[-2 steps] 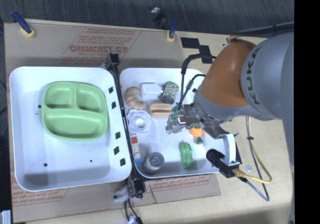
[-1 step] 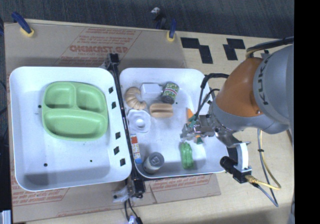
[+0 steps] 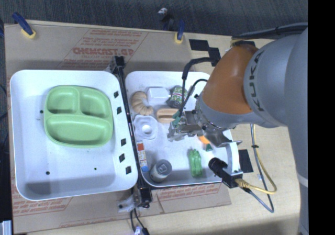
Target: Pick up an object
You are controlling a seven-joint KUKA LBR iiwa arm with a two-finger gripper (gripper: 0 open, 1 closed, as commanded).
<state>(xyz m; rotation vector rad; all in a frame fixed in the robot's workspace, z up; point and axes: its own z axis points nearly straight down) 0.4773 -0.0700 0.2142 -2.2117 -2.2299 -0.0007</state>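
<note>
Two bins: left bin (image 3: 21, 140) carries a green divided plate (image 3: 78, 115); right bin (image 3: 178, 179) carries the small items.
Hand (image 3: 180, 128): low over the right bin's centre, likely lined up for a grab; grip state cannot be told.
Candidates: tan bread piece (image 3: 140, 102) at 10 o'clock; green toy (image 3: 195, 163) at 5 o'clock; grey cap (image 3: 160, 168) at 7 o'clock.

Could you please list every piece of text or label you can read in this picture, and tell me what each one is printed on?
"CHEMCAST GP" in red, on the brown sheet under the bins, above the left bin.
"KUKA", in part, running down the grey arm.
Smaller red lines around "CHEMCAST GP": too blurred to read.
Label on the small can in the right bin: too small to read.
</note>
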